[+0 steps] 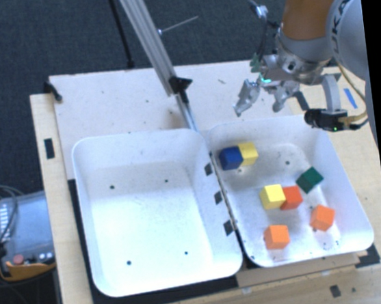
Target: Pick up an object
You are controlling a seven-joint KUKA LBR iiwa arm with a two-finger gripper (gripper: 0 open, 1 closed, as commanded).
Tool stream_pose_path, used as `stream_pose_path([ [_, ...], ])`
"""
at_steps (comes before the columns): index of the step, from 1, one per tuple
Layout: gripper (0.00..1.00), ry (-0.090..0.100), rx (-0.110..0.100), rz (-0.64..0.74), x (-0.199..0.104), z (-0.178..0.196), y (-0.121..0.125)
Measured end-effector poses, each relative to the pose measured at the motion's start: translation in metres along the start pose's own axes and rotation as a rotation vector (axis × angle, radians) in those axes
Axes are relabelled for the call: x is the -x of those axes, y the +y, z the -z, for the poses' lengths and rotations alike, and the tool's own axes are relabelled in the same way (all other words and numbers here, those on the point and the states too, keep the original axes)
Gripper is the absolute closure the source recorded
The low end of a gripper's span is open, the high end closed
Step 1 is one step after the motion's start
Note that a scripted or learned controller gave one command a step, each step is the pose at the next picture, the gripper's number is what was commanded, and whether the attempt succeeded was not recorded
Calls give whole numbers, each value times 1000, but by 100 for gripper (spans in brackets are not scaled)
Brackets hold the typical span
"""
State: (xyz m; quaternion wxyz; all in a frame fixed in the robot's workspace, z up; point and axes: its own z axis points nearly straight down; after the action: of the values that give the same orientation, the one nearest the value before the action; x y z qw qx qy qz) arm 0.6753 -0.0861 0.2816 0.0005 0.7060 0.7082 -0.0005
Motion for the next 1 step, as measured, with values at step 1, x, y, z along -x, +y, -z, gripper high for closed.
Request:
stream_pose_path([
  [1, 0, 0, -4, -4, 2, -43, -4],
])
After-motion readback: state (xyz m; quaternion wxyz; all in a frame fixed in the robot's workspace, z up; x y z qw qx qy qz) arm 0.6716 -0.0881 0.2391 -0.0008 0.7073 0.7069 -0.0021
